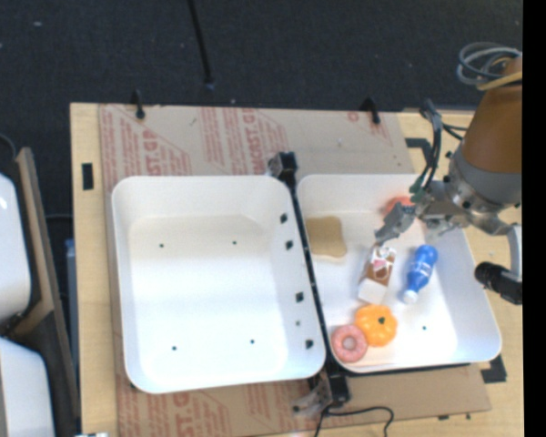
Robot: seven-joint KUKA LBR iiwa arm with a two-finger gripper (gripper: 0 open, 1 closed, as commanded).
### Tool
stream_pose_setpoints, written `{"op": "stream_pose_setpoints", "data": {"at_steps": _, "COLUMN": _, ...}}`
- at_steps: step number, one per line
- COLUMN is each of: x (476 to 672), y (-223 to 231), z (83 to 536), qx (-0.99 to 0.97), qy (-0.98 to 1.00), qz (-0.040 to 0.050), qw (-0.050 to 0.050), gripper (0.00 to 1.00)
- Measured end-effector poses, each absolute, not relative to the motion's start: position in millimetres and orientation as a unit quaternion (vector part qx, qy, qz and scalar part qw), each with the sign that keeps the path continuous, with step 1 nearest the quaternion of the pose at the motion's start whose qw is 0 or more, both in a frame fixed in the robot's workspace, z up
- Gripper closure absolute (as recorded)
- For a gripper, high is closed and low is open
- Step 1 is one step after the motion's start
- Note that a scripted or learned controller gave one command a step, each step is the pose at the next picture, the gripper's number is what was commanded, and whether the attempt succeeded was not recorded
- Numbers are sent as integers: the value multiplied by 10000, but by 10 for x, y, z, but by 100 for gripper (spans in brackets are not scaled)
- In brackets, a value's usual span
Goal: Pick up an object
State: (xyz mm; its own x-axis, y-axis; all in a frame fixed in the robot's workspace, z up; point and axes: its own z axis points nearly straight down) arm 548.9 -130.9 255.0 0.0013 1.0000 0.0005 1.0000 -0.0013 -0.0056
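Observation:
The right bin (455, 335) holds a tan slab like a slice of toast (327, 237), a brown and white carton (379, 274), a blue bottle (419, 272), an orange pumpkin (377, 325) and a pink donut (349, 344). A small red-orange thing (393, 205) peeks out at the bin's back, partly behind the gripper. My gripper (396, 221) hangs over the bin's back middle, just above the carton and left of the bottle, with its grey fingers spread open and nothing between them.
The left bin (141, 371) lies alongside, parted from the right one by a black-clipped divider (296, 244). Both rest on a cardboard sheet (191, 139) over the bench. The arm's body (491, 144) looms over the right bin's far right corner.

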Motion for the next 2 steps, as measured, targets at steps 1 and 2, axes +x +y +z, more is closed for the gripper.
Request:
{"op": "stream_pose_setpoints", "data": {"at_steps": 1, "x": 5500, "y": -1307, "z": 2582, "qx": -7073, "qy": -7069, "qz": -3, "qw": -3, "gripper": 0}}
{"op": "stream_pose_setpoints", "data": {"at_steps": 2, "x": 5438, "y": -1239, "z": 2107, "qx": -7072, "qy": -7070, "qz": 10, "qw": 13, "gripper": 0}}
